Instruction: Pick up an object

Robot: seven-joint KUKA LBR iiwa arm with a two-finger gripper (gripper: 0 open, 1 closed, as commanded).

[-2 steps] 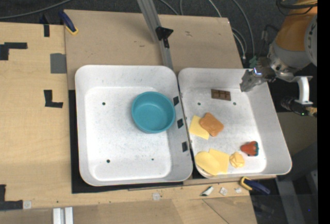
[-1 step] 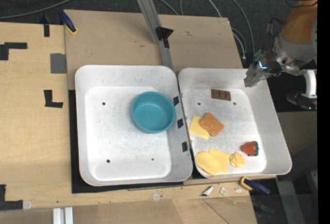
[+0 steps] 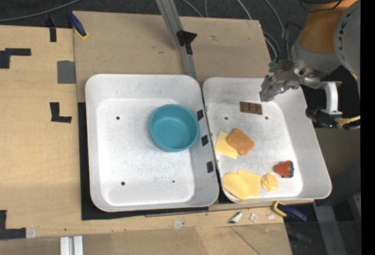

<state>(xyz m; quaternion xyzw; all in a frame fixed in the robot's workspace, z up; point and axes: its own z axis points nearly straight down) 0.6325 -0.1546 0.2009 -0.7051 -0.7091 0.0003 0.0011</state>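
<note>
Bench with two shallow white bins lying side by side on a tan board.

Left bin: holding one teal bowl, sitting upright right of the bin's middle, near the wall shared with the other bin.

Right bin: holding six items.
- Brown flat bar, lying in the upper middle, apart from the rest.
- Orange-brown block, resting at the bin's centre and overlapping the pale yellow slice to its left.
- Larger yellow piece, lying along the bottom wall.
- Small cream lump, touching that yellow piece on its right.
- Red item, sitting near the lower right wall, just beside the cream lump; its make is too small to tell.

Arm: grey with an orange band, reaching in from the right. The gripper is hanging over the upper right part of the right bin, just right of the brown bar and above it in the picture. Nothing is showing between its tips; whether it is released or clenched, I cannot tell, as the end is appearing only as a dark grey mass.
</note>
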